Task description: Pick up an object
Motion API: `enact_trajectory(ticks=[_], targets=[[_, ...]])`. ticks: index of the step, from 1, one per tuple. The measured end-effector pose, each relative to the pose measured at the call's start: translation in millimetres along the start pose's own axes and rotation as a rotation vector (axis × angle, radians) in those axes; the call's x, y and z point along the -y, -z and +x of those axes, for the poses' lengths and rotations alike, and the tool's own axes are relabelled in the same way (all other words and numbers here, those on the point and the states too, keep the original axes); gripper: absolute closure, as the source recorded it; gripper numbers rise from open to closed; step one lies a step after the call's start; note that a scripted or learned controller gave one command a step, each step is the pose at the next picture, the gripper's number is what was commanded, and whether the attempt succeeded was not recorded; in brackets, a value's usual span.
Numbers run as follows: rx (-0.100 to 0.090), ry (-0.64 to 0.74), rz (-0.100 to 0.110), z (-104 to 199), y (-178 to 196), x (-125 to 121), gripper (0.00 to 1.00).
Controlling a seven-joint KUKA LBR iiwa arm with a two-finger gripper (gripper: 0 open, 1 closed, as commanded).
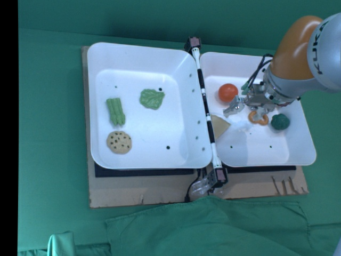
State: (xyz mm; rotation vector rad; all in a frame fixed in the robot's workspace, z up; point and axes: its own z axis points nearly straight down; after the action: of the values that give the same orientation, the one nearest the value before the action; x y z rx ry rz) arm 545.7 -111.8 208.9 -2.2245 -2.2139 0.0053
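Orange pepper ring (259, 118) lies in the right bin (298, 151), directly beneath the hand (246, 106), between the tomato (228, 93) at left and the broccoli (280, 121) at right. You cannot tell the hand's state.

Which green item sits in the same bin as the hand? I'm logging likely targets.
The dark green broccoli-like piece, in the right bin beside the hand; the asparagus and lettuce leaf lie in the left bin.
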Motion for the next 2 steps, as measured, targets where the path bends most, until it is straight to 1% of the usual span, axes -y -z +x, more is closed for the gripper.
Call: enact_trajectory(ticks=[1,2], targets=[[0.002,0.001,-0.013,-2,-25,-3,0.0],[0.006,-0.003,-0.025,-4,-11,-5,1.0]])
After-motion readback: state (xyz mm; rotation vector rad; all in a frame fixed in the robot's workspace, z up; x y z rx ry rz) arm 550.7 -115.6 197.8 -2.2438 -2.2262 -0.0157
